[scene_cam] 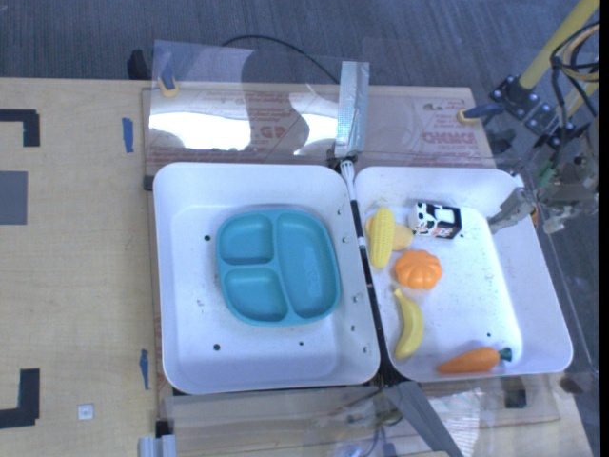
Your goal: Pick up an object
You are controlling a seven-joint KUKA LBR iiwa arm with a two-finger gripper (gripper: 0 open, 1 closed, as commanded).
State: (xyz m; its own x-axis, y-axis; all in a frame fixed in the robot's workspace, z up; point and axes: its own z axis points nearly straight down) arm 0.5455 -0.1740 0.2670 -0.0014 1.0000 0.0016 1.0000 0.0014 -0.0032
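Beside the left bin (181, 284), which holds a teal divided plate (279, 266), the right bin (533, 303) carries the toys. A corn cob (381, 236) lies nearest the plate, a black-and-white cow (436, 220) beyond it, a pumpkin (418, 269) just below the corn, then a banana (410, 324) and a carrot (470, 360). The gripper (521, 206) hangs over the right bin's far rim, away from the plate; whether its fingers are spread or pressed together cannot be told.

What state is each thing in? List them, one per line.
Teal plastic divided plate: flat in the left white bin.
Yellow toy corn cob: lying down.
Orange toy pumpkin: upright.
Yellow toy banana: lying down.
Orange toy carrot: lying down.
Black-and-white toy cow: unheld.
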